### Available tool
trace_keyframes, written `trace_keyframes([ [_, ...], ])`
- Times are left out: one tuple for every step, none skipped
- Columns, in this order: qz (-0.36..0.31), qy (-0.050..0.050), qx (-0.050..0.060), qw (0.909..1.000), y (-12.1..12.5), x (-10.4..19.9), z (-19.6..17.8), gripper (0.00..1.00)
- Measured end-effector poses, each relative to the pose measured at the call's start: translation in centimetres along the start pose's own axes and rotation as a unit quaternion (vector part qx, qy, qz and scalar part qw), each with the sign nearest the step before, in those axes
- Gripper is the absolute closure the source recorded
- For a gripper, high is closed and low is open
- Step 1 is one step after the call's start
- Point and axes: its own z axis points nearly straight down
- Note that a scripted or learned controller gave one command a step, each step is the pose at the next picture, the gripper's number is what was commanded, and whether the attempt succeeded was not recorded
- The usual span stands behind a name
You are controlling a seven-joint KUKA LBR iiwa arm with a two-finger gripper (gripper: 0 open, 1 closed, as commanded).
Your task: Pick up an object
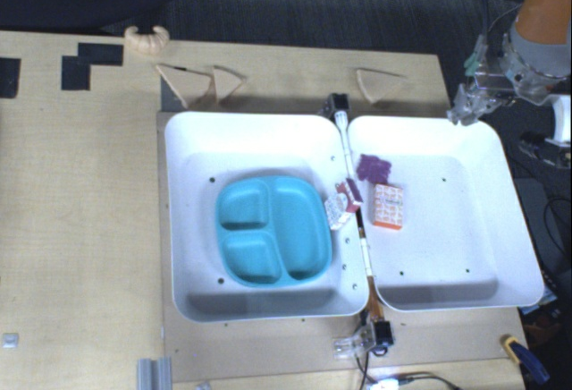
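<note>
Cut off at the upper right of the frame: the arm (pixel 547 12), only its orange band and grey wrist inside the picture. Below that, the gripper (pixel 465 106), small and blurred, poised over the back corner of the right bin (pixel 500 200) near its rim; impossible to tell how its tips stand (too dim, too little detail), and nothing visibly held there.

In the left bin (pixel 192 227), filling most of the floor: a blue divided tray (pixel 273 230) with three compartments, lying flat. Wedged between the tray's right side and the bin's right wall: a small red-and-white packet (pixel 340 203), crumpled, print unreadable, partly riding up toward the divide between the bins.

In the right bin, toward its left side: a purple crumpled piece (pixel 374 168), and just below it in the frame an orange-and-white patterned packet (pixel 388 205), lying flat, close to the purple piece but whether touching is hard to say.
</note>
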Motion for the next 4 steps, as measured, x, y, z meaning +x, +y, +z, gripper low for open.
trace_keyframes([
  [0.000,0.001,0.002,1.0000,0.0,0.1,0.1,0.00],
  [-0.001,0.002,0.005,1.0000,1.0,1.4,13.2,0.00],
  [0.001,0.001,0.004,1.0000,-4.2,0.3,15.5,0.00],
  [0.002,0.001,0.001,1.0000,-9.2,3.6,16.0,0.00],
])
